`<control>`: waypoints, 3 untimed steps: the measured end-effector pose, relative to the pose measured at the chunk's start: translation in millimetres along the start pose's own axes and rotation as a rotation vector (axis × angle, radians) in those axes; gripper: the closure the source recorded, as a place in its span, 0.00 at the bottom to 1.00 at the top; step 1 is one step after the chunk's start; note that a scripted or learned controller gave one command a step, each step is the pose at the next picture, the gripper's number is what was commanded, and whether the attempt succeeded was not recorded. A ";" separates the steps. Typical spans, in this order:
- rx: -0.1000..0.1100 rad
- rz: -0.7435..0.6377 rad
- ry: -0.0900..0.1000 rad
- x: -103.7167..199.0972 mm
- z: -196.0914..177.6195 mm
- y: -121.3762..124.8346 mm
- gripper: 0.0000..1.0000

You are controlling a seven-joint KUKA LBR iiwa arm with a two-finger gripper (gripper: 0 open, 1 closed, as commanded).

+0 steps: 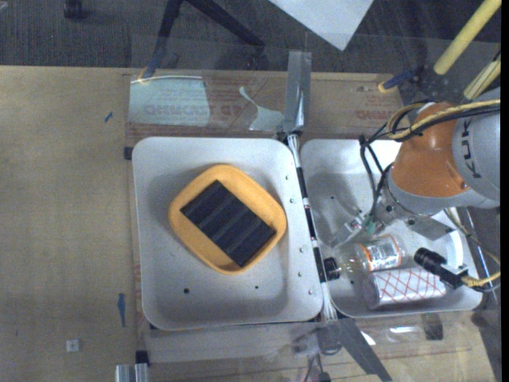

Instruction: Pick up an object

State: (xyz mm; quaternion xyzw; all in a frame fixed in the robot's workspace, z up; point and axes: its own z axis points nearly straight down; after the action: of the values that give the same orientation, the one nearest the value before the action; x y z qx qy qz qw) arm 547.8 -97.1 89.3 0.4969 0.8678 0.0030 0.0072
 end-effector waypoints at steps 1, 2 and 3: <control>0.006 0.235 0.004 -22.2 1.3 22.7 0.00; 0.008 0.087 0.006 24.0 -1.8 -51.0 0.00; 0.004 0.091 0.004 22.7 -12.4 -50.2 1.00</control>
State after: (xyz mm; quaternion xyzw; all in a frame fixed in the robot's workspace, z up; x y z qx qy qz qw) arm 492.8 -102.9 100.9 0.5358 0.8444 0.0028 0.0044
